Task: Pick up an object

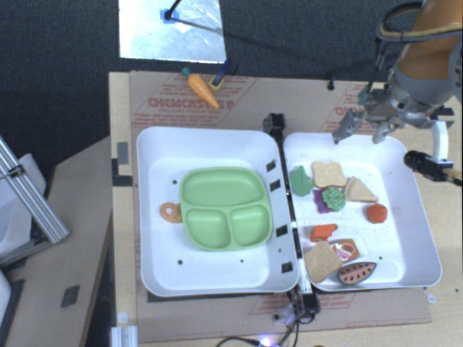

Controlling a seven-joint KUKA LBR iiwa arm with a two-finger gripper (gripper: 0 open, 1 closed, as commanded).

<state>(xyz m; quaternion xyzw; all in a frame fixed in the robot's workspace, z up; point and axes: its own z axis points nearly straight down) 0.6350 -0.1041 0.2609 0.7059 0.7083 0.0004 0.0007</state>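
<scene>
My gripper [359, 130] hangs open above the far edge of the right bin [416, 215], with nothing between its fingers. Below it in that bin lie toy foods: a toast slice [328, 173], a triangular bread piece [359, 190], a green leaf [300, 181], a purple and green bunch [330, 199], a red tomato [376, 213], an orange piece [323, 231], a tan bread slice [321, 259], a small packet [346, 249] and a watermelon slice [357, 272].
The left bin [155, 194] holds a green divided tray [223, 207] and a small pretzel [171, 212]. A toy carrot [202, 90] lies on the cardboard behind the bins. A foil sheet [172, 20] sits further back.
</scene>
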